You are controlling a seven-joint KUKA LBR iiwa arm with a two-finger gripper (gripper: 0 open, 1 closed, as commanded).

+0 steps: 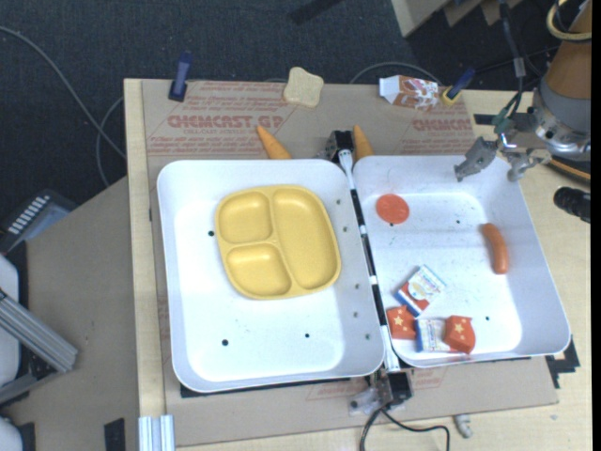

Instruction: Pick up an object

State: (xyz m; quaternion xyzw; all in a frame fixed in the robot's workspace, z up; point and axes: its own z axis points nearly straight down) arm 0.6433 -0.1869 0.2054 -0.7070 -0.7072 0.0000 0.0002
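My gripper (496,161) hangs over the far right corner of the right bin (535,280). Its two fingers stand spread, open, with nothing between them. In that bin lie a flat red-orange disc (392,209) at the upper left, an orange sausage (496,248) by the right wall, a small white carton (423,287) near the middle, and two red blocks (402,322) (459,334) with a white packet (432,334) between them at the front. The gripper is well above and to the right of the disc, and beyond the sausage.
The left bin (188,280) holds a yellow divided plate (278,241). Behind the bins on the cardboard lie a bread slice (303,85), two orange carrots (272,143) (362,142), a blue clip (179,76) and a small crumpled carton (410,90).
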